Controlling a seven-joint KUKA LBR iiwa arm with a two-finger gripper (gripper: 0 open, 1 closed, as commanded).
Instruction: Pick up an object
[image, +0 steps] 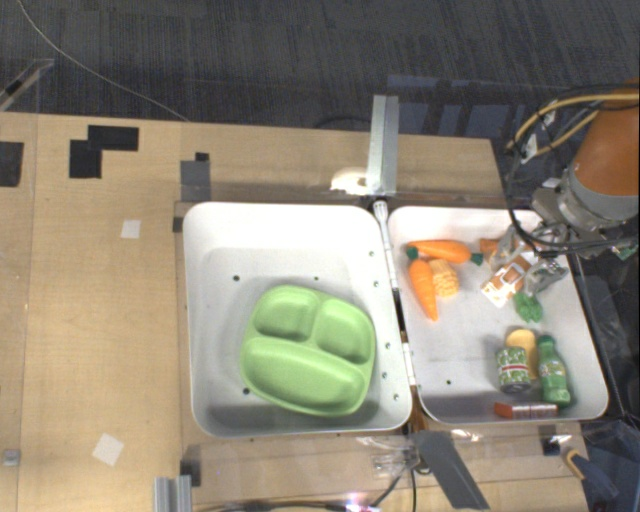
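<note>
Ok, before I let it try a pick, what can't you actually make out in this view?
- Gripper, camera view: a small tangle of metal over the right bin; finger state unreadable.
- Small white and orange item beside it: too blurred to identify, and contact with it unclear.
- Can and green bottle: labels too small to read.
- Arm: cut off by the right edge.

No legible txt: can (516, 367) label and packet (503, 281) print too blurry to read.
</note>
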